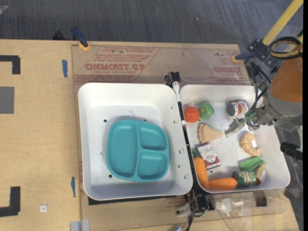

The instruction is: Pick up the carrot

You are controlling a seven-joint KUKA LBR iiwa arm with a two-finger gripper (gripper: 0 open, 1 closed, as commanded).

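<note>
Currently: gripper point(236, 127) over right bin point(284, 170) | jaws spread, nothing held | carrot point(222, 183) against front wall, untouched

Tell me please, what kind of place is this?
Probably a robotics lab test bench, not a kitchen. The food in the right bin, such as the carrot, looks like toys; the left bin holds a teal divided plate; the bins sit on a wooden bench with tape markers.
</note>
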